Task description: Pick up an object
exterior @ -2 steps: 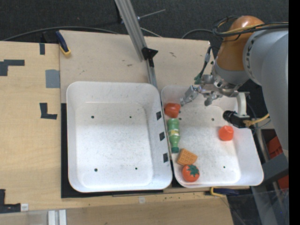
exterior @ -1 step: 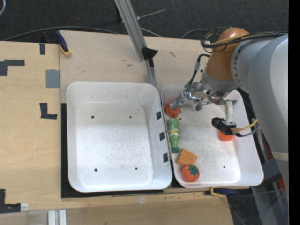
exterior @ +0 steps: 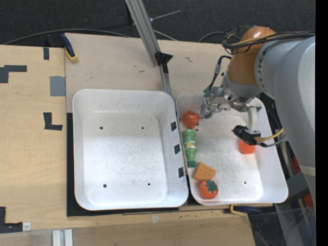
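Two white bins sit side by side on a wooden bench.

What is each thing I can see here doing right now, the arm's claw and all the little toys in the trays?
gripper: low in the right bin, beside the red ball, nothing seen held.
red ball: resting by the bin's left wall.
green bottle: lying on its side.
waffle piece: lying flat.
tomato: resting in the near corner.
orange cup: partly hidden under the arm.
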Motion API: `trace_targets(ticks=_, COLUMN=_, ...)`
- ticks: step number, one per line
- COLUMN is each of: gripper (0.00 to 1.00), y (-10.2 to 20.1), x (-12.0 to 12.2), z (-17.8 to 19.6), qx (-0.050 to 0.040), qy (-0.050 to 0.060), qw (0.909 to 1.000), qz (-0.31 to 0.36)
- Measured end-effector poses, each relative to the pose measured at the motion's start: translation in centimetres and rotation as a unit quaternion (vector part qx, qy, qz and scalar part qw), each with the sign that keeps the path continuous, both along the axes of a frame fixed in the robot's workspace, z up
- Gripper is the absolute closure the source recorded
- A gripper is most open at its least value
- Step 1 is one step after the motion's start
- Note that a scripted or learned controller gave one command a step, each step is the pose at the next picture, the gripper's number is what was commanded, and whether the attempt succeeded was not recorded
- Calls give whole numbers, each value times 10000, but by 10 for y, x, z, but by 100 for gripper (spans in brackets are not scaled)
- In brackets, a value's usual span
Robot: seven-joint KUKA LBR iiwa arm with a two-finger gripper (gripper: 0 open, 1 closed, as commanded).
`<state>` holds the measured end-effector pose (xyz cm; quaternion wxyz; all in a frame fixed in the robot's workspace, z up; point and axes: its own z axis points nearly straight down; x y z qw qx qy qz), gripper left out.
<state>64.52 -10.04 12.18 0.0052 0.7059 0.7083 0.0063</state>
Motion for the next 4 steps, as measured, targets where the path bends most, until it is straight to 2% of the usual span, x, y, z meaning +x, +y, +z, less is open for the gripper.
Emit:
trace_targets(ticks=1, gripper=100, y=5, x=-5, z=46, qx=-10, qy=65, qw=10000, qz=-8)
trace_targets(ticks=2, gripper=100, y=1, x=-13, z=100, qx=-13, qy=57, qw=10000, qz=-15)
trace_targets(ticks=3, gripper=100, y=1, x=-12, z=136, qx=-9, qy=64, qw=10000, qz=-11)
trace_targets(ticks=4, gripper=100, y=65, x=-12, z=132, qx=4, qy=89, qw=10000, qz=21)
